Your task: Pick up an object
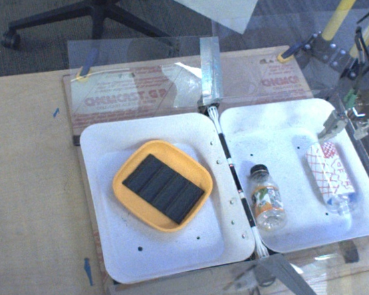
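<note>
A small clear bottle (266,197) with a black cap lies on its side in the right bin (282,124). It sits near the bin's left wall, with the cap pointing to the far side. Right of the bottle, in the same bin, lies a packet (330,170) with red and white checks. It rests close to the bin's right wall, well apart from the bottle.

Just above the far end of the packet, at the bin's right rim, I can see the tool (333,126). It is small and partly lost in the clutter there, so I cannot tell how wide it is open. I see nothing held in it.

Left of the bottle, past the two walls that meet in the middle, is the left bin (117,253). A yellow tray (124,178) lies in it, turned at a slant, with a dark ribbed pad (162,188) on top. Both bins sit on a wooden worktop (23,198).
</note>
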Robot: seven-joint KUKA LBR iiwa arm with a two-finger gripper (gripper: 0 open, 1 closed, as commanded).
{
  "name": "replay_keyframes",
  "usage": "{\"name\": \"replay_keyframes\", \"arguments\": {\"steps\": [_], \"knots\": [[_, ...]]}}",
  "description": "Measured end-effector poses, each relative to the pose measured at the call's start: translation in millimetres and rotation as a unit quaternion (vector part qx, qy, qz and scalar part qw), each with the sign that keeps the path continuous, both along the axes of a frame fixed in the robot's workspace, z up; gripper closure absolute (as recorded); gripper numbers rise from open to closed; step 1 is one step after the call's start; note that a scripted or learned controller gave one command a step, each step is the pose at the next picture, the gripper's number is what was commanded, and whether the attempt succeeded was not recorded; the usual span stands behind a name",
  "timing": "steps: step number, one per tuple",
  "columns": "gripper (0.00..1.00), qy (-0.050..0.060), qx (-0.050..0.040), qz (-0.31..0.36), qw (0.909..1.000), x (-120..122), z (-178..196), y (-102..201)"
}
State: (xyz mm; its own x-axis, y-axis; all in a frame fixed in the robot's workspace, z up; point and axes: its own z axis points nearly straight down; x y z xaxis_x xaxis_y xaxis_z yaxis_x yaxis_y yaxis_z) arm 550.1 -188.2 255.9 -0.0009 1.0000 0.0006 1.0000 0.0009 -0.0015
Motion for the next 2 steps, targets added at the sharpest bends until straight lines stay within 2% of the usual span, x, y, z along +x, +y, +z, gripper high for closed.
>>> {"name": "replay_keyframes", "arguments": {"steps": [1,2], "knots": [[0.00,-0.004,-0.0022,0.011,0.9999,-19,-123,-17],[0.00,-0.012,0.0009,0.019,0.9997,-31,-157,-32]]}}
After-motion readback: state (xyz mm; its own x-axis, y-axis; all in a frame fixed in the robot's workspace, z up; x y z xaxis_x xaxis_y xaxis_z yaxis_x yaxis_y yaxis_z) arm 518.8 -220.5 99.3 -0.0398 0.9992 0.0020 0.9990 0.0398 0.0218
